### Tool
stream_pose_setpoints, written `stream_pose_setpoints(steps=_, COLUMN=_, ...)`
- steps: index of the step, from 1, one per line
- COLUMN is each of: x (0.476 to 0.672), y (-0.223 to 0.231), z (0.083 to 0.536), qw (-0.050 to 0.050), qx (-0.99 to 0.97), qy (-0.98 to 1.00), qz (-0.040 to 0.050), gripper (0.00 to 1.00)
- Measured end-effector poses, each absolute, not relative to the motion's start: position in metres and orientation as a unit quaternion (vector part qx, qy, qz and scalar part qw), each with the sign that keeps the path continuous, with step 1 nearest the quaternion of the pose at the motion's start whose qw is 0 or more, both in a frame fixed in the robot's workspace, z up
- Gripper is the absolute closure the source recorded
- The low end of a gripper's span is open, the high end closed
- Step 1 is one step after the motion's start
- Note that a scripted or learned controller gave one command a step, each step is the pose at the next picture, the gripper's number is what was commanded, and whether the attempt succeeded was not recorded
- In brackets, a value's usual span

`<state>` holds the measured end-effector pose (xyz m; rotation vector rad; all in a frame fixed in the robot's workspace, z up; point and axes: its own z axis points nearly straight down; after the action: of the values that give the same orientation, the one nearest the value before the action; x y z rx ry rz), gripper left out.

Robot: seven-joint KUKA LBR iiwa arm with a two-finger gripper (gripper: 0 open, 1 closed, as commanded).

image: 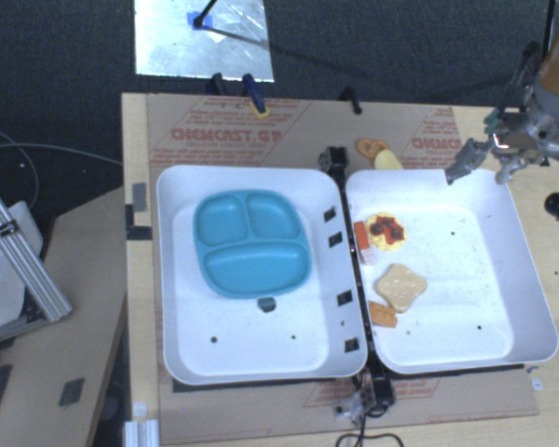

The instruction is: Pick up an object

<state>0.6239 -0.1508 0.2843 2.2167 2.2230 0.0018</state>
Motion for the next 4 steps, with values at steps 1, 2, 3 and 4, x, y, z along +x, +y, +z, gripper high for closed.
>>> stream_pose_setpoints(steps=1, x=0.62, y=-0.129, z=0.544, qw=0.01, qx=0.704, qy=0.71, qz=0.0064, gripper=0.0)
stream_pose_setpoints(steps=2, x=0.565, y=-0.074, z=0.535, qw=0.0, qx=0.704, qy=0.71, qz=0.0007, gripper=0.0)
stream_pose_setpoints(steps=3, x=0.525, y=-0.023, z=0.535, qw=0.0, qx=0.704, qy=0.71, qz=0.0014, gripper=0.0)
stream_pose_setpoints(steps=4, x=0.503, y=0.03, z=0.535, qw=0.0, qx=0.704, qy=0.71, qz=0.0014, gripper=0.0)
